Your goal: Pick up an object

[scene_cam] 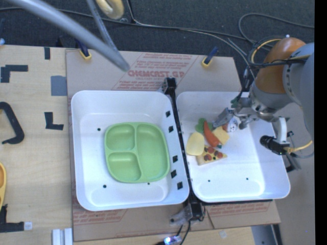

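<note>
1. Camera view looks down at a slant on my bench, where two shallow white plastic bins sit side by side on a brown cardboard sheet (153, 68), the left bin (82, 137) and the right bin (255, 182) meeting at a black clipped seam.
2. My grey arm with the orange band (281, 65) reaches in from three o'clock, and its two-finger pincer (228, 120) hangs low over the upper middle of the right bin.
3. I cannot tell from this angle whether the pincer is released or clenched; the metal parts at its tip blur together, and I see nothing clearly held in it.
4. The toy food pile lies just beside the pincer tip, toward seven o'clock from it.
5. Nearest the tip is a small yellow block (222, 135), which looks to be touching or almost touching it; I cannot say which.
6. An orange carrot with a green top (209, 132) lies tilted just at nine o'clock of that block.
7. A pale yellow rounded piece (194, 144) sits at eight o'clock of the carrot, near the seam.
8. A flat pizza-slice toy with red spots (211, 155) lies at six o'clock of the pile.
9. A green plastic tray with three compartments (137, 152) rests in the middle of the left bin, well apart from the pincer.
</note>
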Robot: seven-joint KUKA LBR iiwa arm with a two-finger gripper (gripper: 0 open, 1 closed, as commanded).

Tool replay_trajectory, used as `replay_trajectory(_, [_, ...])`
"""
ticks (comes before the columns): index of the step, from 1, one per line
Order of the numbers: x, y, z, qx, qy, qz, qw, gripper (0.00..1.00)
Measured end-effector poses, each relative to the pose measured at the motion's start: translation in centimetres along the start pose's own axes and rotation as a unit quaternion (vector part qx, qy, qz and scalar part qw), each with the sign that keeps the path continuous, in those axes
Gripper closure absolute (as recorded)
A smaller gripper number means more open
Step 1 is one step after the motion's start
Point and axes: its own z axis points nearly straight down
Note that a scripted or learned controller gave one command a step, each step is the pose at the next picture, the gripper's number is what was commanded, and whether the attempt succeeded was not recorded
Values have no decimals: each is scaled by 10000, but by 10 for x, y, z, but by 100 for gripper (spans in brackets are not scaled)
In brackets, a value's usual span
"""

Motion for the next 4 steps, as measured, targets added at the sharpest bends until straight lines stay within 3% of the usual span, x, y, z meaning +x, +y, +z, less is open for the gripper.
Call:
replay_trajectory(1, [0,1,36,-43,-17,-3,10000,0])
replay_trajectory(2, [0,2,23,-67,-19,-10,10000,100])
replay_trajectory(4, [6,-1,-102,-59,-1,-8,10000,100])
